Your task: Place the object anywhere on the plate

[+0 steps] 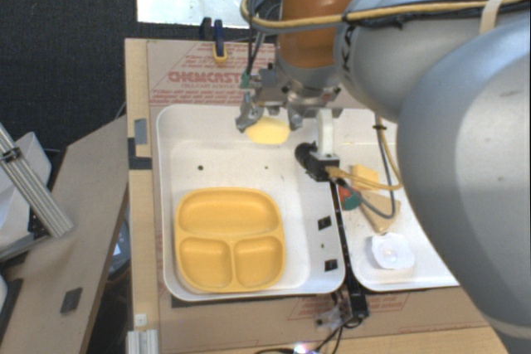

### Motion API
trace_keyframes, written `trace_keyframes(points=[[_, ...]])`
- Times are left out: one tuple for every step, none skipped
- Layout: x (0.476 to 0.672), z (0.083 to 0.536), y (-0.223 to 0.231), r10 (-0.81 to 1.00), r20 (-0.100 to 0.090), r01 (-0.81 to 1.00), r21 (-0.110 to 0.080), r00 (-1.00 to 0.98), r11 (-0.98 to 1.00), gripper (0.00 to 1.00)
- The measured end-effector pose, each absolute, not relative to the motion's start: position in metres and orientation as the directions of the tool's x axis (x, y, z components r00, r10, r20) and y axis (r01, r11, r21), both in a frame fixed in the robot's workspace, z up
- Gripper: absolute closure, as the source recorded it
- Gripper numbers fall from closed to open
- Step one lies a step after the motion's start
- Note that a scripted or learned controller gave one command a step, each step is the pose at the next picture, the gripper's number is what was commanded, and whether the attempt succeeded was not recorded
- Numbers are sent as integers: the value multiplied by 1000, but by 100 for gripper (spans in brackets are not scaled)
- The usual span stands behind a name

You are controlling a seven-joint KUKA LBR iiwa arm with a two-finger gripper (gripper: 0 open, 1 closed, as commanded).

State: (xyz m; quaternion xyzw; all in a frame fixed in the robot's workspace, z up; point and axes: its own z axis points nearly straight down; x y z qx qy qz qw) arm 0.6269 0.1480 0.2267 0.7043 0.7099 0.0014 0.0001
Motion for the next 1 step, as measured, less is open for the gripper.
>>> trace_keyframes(points=[[618, 231, 209, 1000, 2, 1000, 2, -9, 9, 100]])
